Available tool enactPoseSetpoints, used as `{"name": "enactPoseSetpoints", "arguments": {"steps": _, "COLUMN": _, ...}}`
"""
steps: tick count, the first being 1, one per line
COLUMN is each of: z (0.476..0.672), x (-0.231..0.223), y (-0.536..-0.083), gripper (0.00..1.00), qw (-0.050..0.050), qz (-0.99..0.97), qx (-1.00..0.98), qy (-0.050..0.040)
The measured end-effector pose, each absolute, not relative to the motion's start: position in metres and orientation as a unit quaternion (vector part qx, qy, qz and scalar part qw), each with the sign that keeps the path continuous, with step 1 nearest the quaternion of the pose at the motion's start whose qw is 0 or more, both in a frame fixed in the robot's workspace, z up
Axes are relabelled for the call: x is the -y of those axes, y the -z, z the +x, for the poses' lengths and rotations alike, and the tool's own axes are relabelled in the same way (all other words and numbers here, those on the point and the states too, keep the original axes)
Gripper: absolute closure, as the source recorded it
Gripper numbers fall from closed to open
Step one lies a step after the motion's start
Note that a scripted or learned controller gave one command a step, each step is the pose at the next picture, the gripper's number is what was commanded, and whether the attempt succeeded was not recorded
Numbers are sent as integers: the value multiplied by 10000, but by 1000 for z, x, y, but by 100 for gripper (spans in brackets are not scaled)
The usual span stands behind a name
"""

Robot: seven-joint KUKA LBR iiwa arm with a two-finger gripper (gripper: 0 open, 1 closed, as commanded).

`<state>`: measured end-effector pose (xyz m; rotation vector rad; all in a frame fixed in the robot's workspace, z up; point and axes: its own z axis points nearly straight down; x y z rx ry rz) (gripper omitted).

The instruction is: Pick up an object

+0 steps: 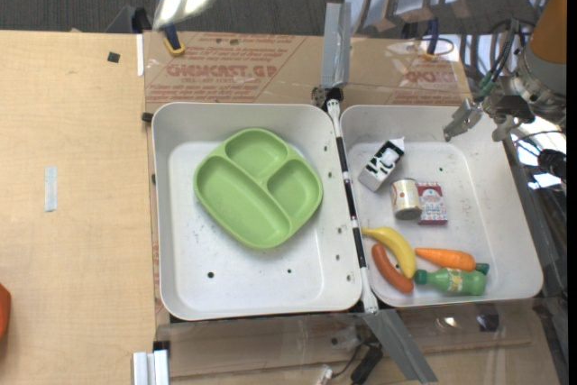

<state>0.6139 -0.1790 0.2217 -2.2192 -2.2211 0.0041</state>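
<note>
My gripper [474, 131] hangs over the back right corner of the right bin [505, 194], open, with nothing between its fingers. Below it in that bin lie a black-and-white box [381, 164], a small tin can [406, 198] and a red-and-white carton [432, 203]. Along the bin's front edge are a banana [394, 245], a red sausage [390, 270], a carrot [444, 259] and a green bottle [453, 281]. The gripper stands apart from all of them, nearest the black-and-white box.
A green divided plate [259, 187] lies in the left bin [180, 275]. A metal divider [346, 194] runs between the two bins. Cardboard [234, 68] stands behind them, and cables [505, 41] hang by the arm at the back right.
</note>
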Motion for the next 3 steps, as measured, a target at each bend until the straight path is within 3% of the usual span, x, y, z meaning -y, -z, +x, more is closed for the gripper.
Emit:
{"name": "enactPoseSetpoints", "arguments": {"steps": 1, "z": 578, "x": 143, "y": -97, "gripper": 0, "qw": 10, "qz": -7010, "qx": 7131, "qy": -9}}
{"name": "enactPoseSetpoints", "arguments": {"steps": 2, "z": 578, "x": 144, "y": -105, "gripper": 100, "qw": 7, "qz": -7029, "qx": 7113, "qy": -10}}
{"name": "enactPoseSetpoints", "arguments": {"steps": 3, "z": 576, "x": 90, "y": -191, "gripper": 100, "qw": 3, "qz": -7068, "qx": 7074, "qy": -11}}
